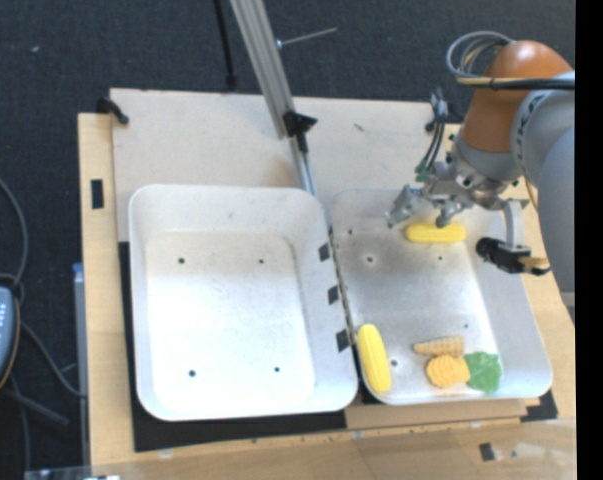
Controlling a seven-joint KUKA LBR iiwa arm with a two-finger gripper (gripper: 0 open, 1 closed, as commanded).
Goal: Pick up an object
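Gripper (428, 208) sits low over the far edge of the right bin (521, 353), directly above a small yellow piece (436, 233) lying near that bin's far wall. I take this piece to be the target. One finger (401, 208) is splayed out toward the bin divider and I read the hand as spread apart, not clamped. The yellow piece looks to rest on the bin floor just under and beside the fingers, not between them, so I do not count it as held.

Other candidates are all at the near edge of the right bin: a yellow corn cob (373, 358) against the near-left corner by the divider, a tan ridged piece (438, 347), an orange round piece (446, 371) touching a green piece (484, 370) toward the near-right corner. The left bin (146, 268) carries nothing I need.

Progress, my judgement: approach done, hand positioned over the target. Remaining: close on the yellow piece, confirm it sits between the fingers, lift clear of the bin floor. The piece sits close to the far wall, so a finger may foul the rim.
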